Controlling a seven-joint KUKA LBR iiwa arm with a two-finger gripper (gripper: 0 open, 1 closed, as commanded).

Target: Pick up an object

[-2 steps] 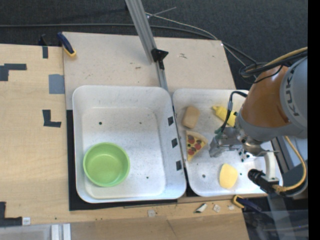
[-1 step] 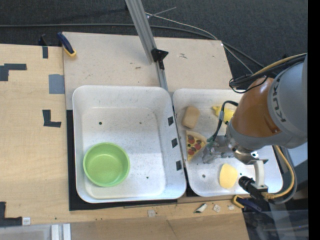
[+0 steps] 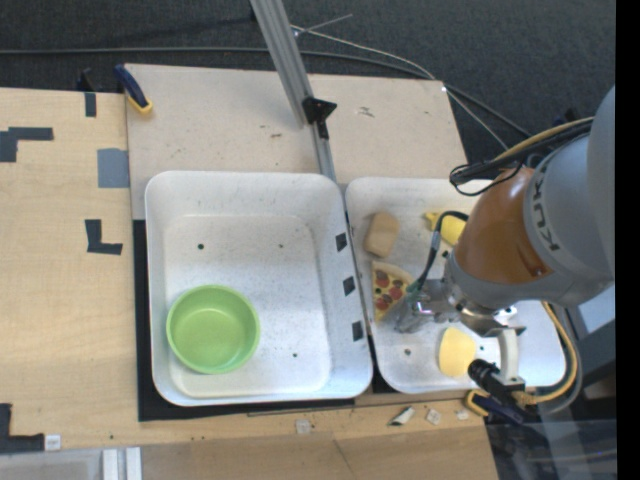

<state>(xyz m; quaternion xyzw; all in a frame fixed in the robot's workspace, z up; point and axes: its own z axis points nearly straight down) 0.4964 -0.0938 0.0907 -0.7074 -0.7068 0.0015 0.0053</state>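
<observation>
Wooden surface carries two shallow white bins side by side, and the grey arm with its orange band comes in from the right and hangs over the right bin. Its claw is low inside this bin, close to the left wall, and I cannot tell from where I stand how wide it is, because the wrist and some cables cover it. Just beside the claw, on its left and a little toward the far side, lies a flat wedge that looks like a toy pizza slice; its long axis runs from the far side toward the near side, along the wall. Further away on the same line sits a tan block, apart from the slice. A round yellow object lies on the near side of the claw, to its right, and another yellow piece is half hidden behind the arm. I judge the pizza slice to be the nearest candidate, so the coming move depends on a small shift to the left. In the left bin there is a green bowl in the near corner, well apart from the claw.
</observation>
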